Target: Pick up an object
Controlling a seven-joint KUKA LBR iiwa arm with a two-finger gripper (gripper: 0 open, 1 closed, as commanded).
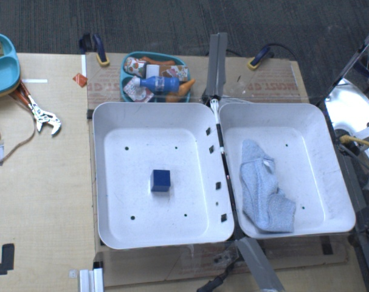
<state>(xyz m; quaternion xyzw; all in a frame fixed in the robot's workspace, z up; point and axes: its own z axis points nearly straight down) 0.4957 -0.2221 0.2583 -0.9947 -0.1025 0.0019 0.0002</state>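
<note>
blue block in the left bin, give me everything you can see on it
The blue block is a small, solid-looking cube, dark blue and matte, with no markings that can be made out. It sits flat on the floor of the left bin, near the middle, turned only slightly against the bin's walls. Its top face looks a little lighter than the side facing the camera. Nothing touches it but the bin floor. It stands well apart from the walls and from the small dark holes in the floor.

A small dark blue block (161,180) lies in the left bin (105,163), near the middle of its floor and a little toward the front, well apart from every wall. A light blue-grey cloth (264,190) lies crumpled in the right bin (321,163), stretched from the middle of the floor toward the front wall, with its wider end at the front.
</note>
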